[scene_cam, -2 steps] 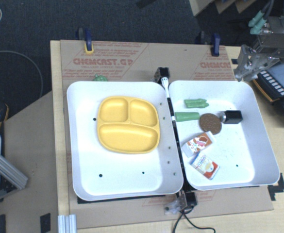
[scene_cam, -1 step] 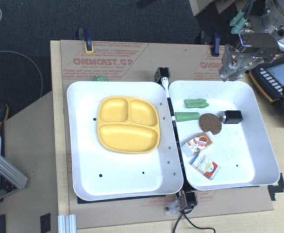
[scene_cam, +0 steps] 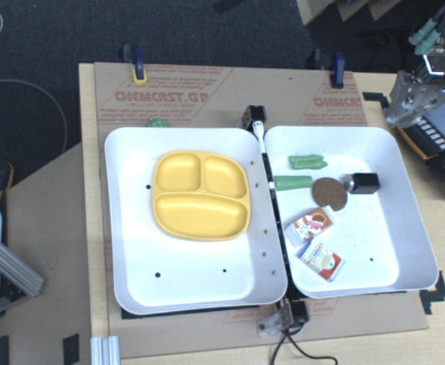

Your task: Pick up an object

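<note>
Objects in right bin [scene_cam: 405, 196]; yellow divided plate [scene_cam: 201, 195] in left bin [scene_cam: 123, 204].

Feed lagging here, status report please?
Gripper at far right, outside bins. Nothing picked. Packets, brown disc, green pieces lie in right bin. Yellow tray in left bin.

The left bin [scene_cam: 131, 265] holds a divided plate [scene_cam: 201, 195]. In the right bin [scene_cam: 405, 204], two sticks [scene_cam: 307, 161] lie far, a disc [scene_cam: 330, 192] right of the nearer stick, with a block [scene_cam: 364, 182] beside it; two packets [scene_cam: 310, 225] lie nearer.
</note>
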`<act>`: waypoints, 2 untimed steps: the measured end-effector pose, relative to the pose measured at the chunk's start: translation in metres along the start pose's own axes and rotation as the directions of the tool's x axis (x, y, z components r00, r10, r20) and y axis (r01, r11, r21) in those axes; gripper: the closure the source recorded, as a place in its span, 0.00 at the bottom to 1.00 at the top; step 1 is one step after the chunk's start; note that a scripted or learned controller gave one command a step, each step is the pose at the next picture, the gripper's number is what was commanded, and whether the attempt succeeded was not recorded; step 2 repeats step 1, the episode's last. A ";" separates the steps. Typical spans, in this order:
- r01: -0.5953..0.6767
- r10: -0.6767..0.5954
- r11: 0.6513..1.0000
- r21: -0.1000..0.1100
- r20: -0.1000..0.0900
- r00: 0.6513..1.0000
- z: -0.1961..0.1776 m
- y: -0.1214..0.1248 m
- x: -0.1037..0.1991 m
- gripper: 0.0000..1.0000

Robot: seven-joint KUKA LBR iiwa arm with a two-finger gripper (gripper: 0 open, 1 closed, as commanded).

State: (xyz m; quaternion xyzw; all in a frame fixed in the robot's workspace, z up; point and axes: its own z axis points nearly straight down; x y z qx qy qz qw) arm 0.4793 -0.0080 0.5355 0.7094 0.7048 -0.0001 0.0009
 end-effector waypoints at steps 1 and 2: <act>0.007 -0.007 1.000 0.000 -0.001 1.000 0.000 0.000 0.007 1.00; 0.007 -0.007 1.000 0.000 -0.001 1.000 0.000 0.000 0.007 1.00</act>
